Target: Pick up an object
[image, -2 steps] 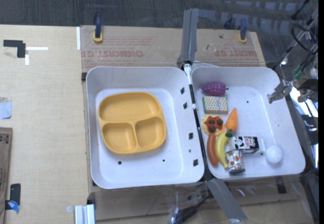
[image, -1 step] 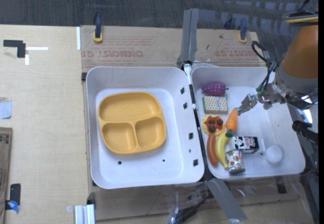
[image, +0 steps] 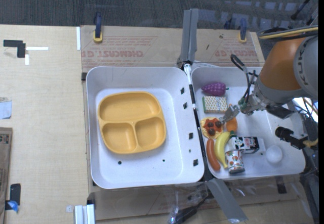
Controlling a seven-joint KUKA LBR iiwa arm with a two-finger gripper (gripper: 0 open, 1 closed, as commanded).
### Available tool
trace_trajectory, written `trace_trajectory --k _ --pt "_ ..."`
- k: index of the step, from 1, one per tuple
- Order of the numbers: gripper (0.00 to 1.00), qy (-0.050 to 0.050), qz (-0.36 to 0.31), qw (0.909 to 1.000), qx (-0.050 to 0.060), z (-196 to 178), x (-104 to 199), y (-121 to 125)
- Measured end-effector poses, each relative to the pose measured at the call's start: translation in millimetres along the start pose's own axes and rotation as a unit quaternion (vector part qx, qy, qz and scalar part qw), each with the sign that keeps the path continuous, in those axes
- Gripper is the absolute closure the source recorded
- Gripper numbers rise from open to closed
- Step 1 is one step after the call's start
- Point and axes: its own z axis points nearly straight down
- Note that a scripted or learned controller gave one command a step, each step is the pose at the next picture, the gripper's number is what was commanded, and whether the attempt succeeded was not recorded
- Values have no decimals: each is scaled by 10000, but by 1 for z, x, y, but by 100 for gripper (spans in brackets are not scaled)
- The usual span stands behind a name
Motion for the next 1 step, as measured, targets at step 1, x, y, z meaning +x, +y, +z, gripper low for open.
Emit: trace_trajectory --k 1 --pt "0 -1 175 9998 -1 -100 76 23"
